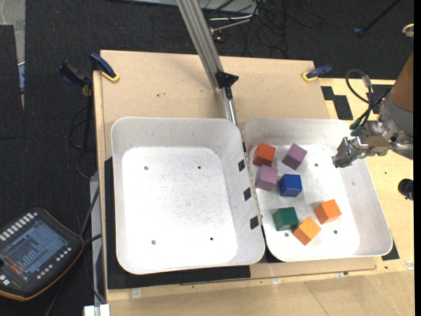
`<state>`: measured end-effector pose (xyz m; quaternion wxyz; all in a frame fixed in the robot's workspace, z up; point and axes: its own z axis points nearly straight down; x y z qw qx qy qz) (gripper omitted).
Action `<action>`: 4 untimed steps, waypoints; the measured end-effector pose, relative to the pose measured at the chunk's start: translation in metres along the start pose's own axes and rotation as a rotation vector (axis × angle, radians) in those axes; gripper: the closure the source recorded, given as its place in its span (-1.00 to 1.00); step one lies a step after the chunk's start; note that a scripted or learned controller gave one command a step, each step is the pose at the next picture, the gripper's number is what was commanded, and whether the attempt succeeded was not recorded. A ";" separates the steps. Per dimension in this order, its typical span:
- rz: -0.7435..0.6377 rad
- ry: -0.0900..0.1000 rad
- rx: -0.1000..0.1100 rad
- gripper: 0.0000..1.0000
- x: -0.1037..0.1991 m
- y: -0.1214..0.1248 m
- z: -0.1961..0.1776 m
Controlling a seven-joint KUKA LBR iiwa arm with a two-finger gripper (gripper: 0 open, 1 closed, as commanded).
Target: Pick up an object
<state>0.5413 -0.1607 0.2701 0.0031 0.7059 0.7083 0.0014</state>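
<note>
the gripper [343, 155] hangs over the right bin's [368, 206] right edge, too small and dark to tell how its fingers stand. nothing shows between them. the blocks lie left of it, the purple block [295, 155] nearest.

Arm [401, 104] in from right, end effector [343, 154] angled down-left
</note>
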 end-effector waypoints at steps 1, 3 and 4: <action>-0.005 0.004 0.006 1.00 0.059 0.007 0.014; -0.005 0.004 0.009 1.00 0.169 0.014 0.025; -0.005 0.004 0.007 1.00 0.231 0.019 0.036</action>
